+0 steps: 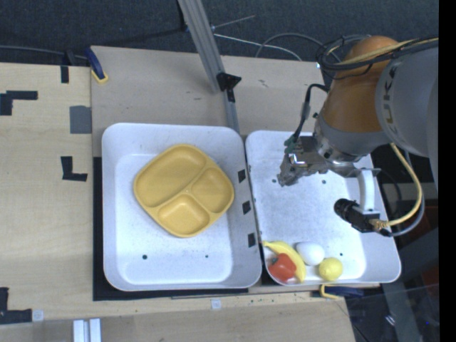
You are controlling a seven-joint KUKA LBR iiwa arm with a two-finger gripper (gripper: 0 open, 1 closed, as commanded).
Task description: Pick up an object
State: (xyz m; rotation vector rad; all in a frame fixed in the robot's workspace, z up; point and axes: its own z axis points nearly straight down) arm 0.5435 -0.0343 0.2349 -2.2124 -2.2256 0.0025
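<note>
gripper (286, 177): mine, over right bin (313, 212), upper part; finger gap, I cannot tell
toys: banana (291, 255), tomato (283, 267), egg (310, 251), lemon (330, 268), right bin's near edge
plate (184, 189): yellow, left bin (121, 212)

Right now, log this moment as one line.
gripper over right bin | nothing seen held | toys in near corner | yellow tray in left bin

- table (43, 212): light wood top, black tape marks on the left part
- two white bins side by side: left bin (117, 262), right bin (381, 262)
- grey metal bar (203, 38) slanting in from the top, ending at the bins' shared edge
- blue-yellow clamp (97, 67) at table's far edge
</note>
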